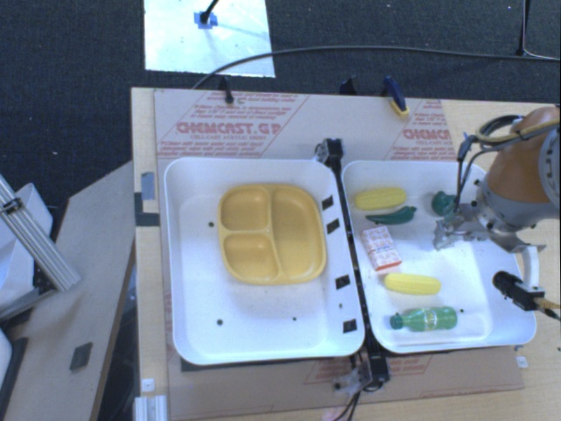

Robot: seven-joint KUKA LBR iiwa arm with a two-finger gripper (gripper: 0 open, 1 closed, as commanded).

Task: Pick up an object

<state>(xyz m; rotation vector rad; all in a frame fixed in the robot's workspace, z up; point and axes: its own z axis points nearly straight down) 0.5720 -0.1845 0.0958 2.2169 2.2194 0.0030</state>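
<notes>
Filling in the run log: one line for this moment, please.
gripper low in right bin, holding nothing seen | beside it: green item | yellow tray in left bin

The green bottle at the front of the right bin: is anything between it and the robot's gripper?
Nothing visible blocks it. The gripper hangs over the back right of the right bin; the green bottle lies toward the front, with bare white floor between them. The yellow piece lies just off that line, to the left.

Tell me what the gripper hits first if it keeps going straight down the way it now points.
Most likely the bare floor of the right bin: the gripper points down over an open patch. The dark green object sits close beside it and could be grazed; depth is hard to judge from this slanted view.
</notes>
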